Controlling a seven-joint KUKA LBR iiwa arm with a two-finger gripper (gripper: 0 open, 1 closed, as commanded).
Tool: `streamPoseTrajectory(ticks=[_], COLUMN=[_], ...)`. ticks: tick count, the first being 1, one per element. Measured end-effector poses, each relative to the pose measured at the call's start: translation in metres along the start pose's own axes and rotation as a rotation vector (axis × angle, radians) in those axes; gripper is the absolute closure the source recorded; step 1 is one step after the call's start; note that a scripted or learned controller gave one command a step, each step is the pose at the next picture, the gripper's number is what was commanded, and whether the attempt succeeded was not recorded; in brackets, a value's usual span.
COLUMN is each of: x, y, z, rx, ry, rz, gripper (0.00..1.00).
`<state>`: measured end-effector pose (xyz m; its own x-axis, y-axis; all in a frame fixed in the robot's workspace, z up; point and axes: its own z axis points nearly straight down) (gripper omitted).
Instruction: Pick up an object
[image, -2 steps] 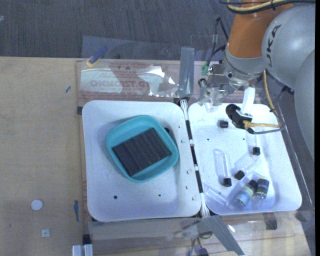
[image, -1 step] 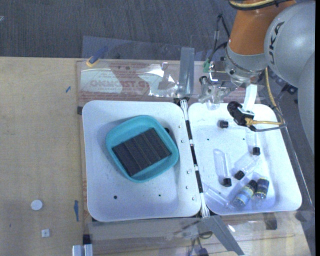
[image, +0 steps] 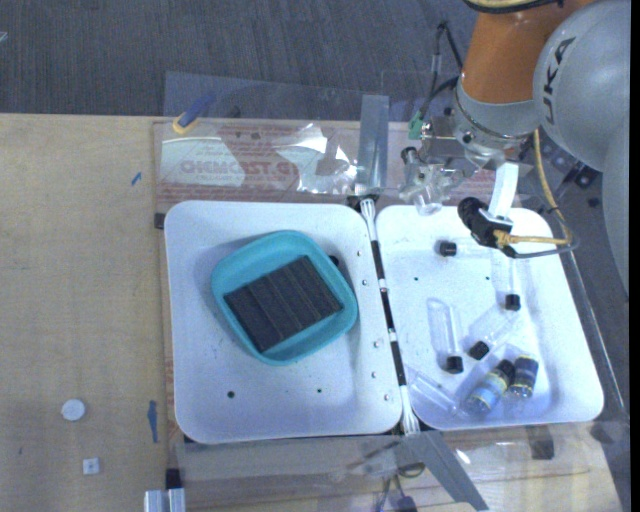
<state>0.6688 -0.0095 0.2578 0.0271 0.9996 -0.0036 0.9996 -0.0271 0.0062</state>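
My gripper (image: 428, 190) hangs over the back left corner of the right bin (image: 560, 400), above its rim, and I see nothing in it. In that bin lie several clear vials with black caps: one (image: 441, 327) near the middle, one (image: 495, 322) to its right, and a third (image: 507, 282) further back. A loose black cap (image: 446, 248) rests just below the gripper. Two small dark-capped bottles (image: 505, 383) lie side by side at the front right. The left bin (image: 200, 400) holds a teal dish (image: 232, 266) with a dark ridged insert (image: 283, 300).
A clear plastic sheet (image: 440, 395) lies under the bottles in the right bin's front. A black and white fitting with a yellow cable (image: 492, 222) hangs from the wrist over the bin's back. Crumpled clear packaging (image: 255, 158) lies behind the left bin.
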Motion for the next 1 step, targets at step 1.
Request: streamPoseTrajectory(ticks=[1], x=[-0.0157], y=[-0.0023], z=[0.0295], rx=[0.01], ry=[0.003], rz=[0.12], gripper=[1.0])
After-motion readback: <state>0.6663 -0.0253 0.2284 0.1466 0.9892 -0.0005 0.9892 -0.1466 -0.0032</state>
